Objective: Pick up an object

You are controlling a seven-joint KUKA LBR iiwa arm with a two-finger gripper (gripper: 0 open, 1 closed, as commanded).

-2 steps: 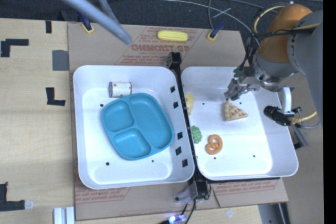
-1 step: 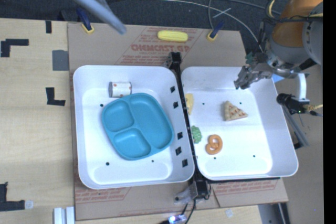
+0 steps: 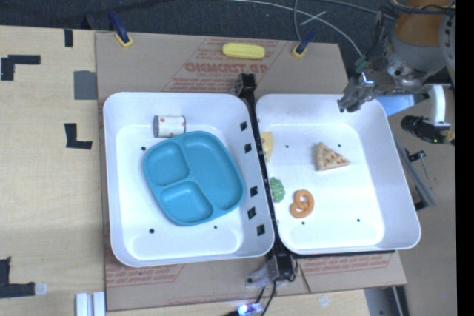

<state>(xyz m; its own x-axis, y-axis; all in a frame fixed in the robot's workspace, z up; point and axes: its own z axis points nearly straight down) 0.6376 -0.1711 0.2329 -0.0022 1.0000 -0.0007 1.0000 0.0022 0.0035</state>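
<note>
My gripper (image 3: 354, 100) hangs over the far right corner of the right bin (image 3: 385, 233), with nothing seen between its dark fingers. In that bin lie a pizza-slice toy (image 3: 329, 157) near the middle, a pretzel (image 3: 301, 203) lower down, a green broccoli piece (image 3: 277, 189) by the left wall and a pale yellow piece (image 3: 266, 145) above it. The left bin (image 3: 126, 233) holds a blue divided plate (image 3: 194, 175) and a small white can (image 3: 169, 124) lying on its side.
A yellow banana-like object (image 3: 244, 51) lies on the cardboard behind the bins. Black clips (image 3: 246, 83) join the bins along the middle seam. Cables (image 3: 326, 4) arc above the right bin.
</note>
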